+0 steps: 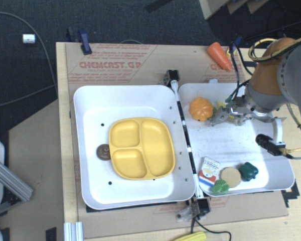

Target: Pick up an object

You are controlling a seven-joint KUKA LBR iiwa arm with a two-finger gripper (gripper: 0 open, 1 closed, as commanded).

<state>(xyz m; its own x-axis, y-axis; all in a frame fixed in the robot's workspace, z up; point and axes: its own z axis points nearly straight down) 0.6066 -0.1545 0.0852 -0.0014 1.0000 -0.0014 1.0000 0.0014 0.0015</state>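
I'm on the approach: my gripper (216, 117) hangs low in the right bin (271, 182), fingers slightly parted and holding nothing, just right of the orange fruit (201, 108). Next, straddle it and close.

- Light was bright and even, from overhead.
- The two shallow white plastic bins (90, 134) were nearly washed out, shadows soft.
- Focus was slightly soft throughout; dark carpet stayed dim.

The arm (286, 79) is a thick, rounded grey body with an orange band above the wrist; yellow and dark cables loop around its top, and a metallic silver gripper (221, 115) mount carries a black fitting beside it
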